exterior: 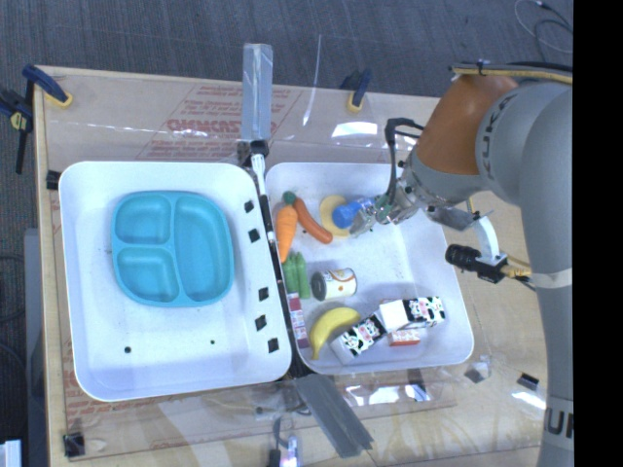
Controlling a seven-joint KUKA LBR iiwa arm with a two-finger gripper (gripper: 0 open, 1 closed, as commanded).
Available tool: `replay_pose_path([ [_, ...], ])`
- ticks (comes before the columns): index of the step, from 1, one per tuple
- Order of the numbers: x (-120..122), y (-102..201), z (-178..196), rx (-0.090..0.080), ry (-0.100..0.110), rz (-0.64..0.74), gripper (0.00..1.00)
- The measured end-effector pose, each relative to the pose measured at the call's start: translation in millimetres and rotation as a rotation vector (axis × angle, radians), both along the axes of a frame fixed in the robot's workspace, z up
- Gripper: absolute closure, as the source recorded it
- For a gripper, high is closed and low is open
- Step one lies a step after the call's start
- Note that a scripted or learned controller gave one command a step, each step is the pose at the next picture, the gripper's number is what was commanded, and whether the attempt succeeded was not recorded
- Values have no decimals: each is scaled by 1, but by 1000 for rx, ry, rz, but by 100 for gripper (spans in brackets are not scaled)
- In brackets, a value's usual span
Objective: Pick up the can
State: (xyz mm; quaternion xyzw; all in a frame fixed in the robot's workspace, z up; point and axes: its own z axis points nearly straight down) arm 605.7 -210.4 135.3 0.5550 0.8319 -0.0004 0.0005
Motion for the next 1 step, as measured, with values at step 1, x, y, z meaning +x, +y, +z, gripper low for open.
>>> replay_pose_path([
  [1,0,0,0,0,0,0,0],
])
